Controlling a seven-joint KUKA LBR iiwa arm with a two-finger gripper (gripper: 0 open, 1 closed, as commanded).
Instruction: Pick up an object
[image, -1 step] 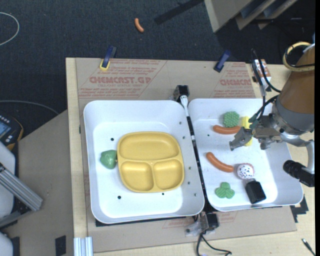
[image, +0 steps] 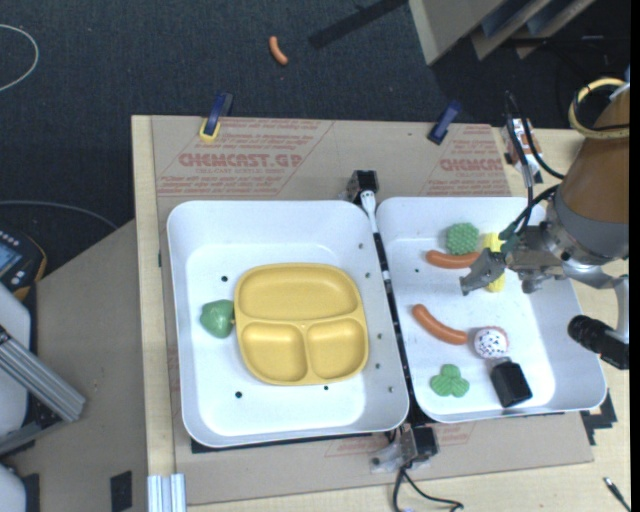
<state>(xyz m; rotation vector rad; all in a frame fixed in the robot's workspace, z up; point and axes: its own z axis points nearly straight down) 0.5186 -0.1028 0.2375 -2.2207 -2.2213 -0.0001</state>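
Right now the gripper (image: 497, 270) hangs low over the right bin (image: 560, 395), and everything worth picking sits close around it. That bin holds the loose pieces: a green ruffled piece (image: 462, 238) and an orange sausage (image: 452, 259) just beyond the gripper toward the far wall, a small yellow piece (image: 494, 244) right beside it, and a second sausage (image: 440, 323) on the near side of it. Farther along that same near side lie a speckled white ball (image: 489, 343), a green clover-shaped toy (image: 450, 382) and a black block (image: 511, 383). They lie scattered flat on the bin floor, probably so a top-down grasp can reach each one.

The left bin (image: 190, 300), well apart from the gripper, carries a yellow divided tray (image: 300, 322) with a green lump (image: 216, 319) touching its outer edge.

The fingers look spread apart, with nothing visible between them; whether a tip touches the yellow piece I cannot tell. Judging by position, that piece or the far sausage seems the likeliest target.
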